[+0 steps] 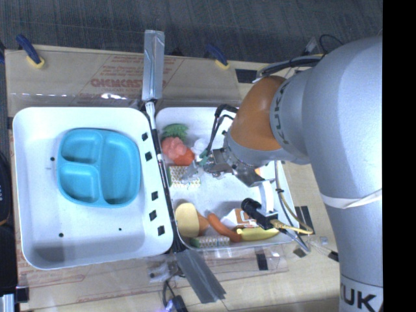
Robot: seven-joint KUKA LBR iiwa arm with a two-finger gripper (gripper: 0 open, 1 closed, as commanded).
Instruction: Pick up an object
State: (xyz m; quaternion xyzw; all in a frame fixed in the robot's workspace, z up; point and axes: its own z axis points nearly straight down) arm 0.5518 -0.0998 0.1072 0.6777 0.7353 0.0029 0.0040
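Note:
The right bin (pixel 195 116) holds a red strawberry-like toy with green leaves (pixel 175 147), a pale round potato-like item (pixel 187 218), an orange carrot (pixel 223 227), a yellow banana (pixel 263 233) and a small box (pixel 247 219). My gripper (pixel 198 166) reaches in from the right and sits low in the bin, just right of and below the red toy. A checkered patch (pixel 184 175) lies right under the gripper tip.
The left bin (pixel 26 174) holds a blue divided plate (pixel 99 166). A metal divider bar (pixel 153 64) runs up between the bins. The arm's large grey body (pixel 338 122) covers the right bin's right side. Blue clamps (pixel 29 49) hold the cardboard at the back.

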